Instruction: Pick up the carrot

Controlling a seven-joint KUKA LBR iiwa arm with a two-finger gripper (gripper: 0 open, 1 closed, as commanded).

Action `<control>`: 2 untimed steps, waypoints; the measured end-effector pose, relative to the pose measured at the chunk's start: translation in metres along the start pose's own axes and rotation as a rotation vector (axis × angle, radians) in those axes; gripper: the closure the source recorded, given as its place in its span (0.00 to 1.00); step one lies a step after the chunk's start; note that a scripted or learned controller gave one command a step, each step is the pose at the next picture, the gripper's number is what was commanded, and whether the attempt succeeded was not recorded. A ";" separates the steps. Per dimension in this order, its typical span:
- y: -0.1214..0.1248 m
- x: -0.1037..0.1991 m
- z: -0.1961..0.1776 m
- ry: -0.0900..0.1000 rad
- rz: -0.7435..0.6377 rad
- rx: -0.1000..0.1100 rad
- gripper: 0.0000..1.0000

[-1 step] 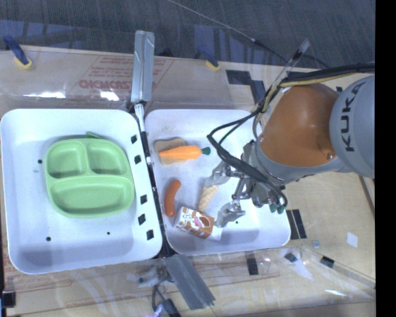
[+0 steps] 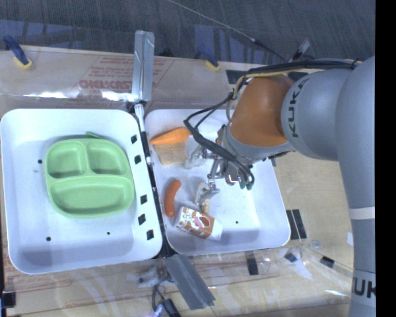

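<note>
Far to the gripper's left, a green divided plate [image 2: 90, 177] lies in the left bin [image 2: 20, 197]. Nearer, in the right bin [image 2: 267, 207], the carrot [image 2: 172, 197] lies just left of and slightly below the gripper [image 2: 206, 193], apart from it, with a slice of bread [image 2: 171, 151] and an orange wedge [image 2: 171, 137] up and to its left and a small printed carton [image 2: 198, 222], its writing unreadable, just below. Whether the gripper is open or closed cannot be made out; to its right the grey arm [image 2: 330, 111] bears the letters "KUKA" beside its orange band [image 2: 261, 114].

Two white bins [image 2: 26, 177], one green plate [image 2: 89, 177], one carrot [image 2: 172, 197], one carton [image 2: 198, 222], one sandwich [image 2: 170, 145].
</note>
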State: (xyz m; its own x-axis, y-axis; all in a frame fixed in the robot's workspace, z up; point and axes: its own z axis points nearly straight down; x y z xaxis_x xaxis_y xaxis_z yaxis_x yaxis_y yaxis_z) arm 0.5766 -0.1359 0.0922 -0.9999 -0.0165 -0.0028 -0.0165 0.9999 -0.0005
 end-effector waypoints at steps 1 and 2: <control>0.002 -0.001 -0.011 -0.002 -0.008 0.000 1.00; 0.073 -0.048 -0.105 -0.007 0.102 -0.002 1.00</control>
State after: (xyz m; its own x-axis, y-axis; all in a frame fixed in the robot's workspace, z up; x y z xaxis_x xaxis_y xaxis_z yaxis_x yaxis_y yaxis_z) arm 0.6228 -0.0622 0.1968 -0.9963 0.0858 -0.0096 0.0858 0.9963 0.0017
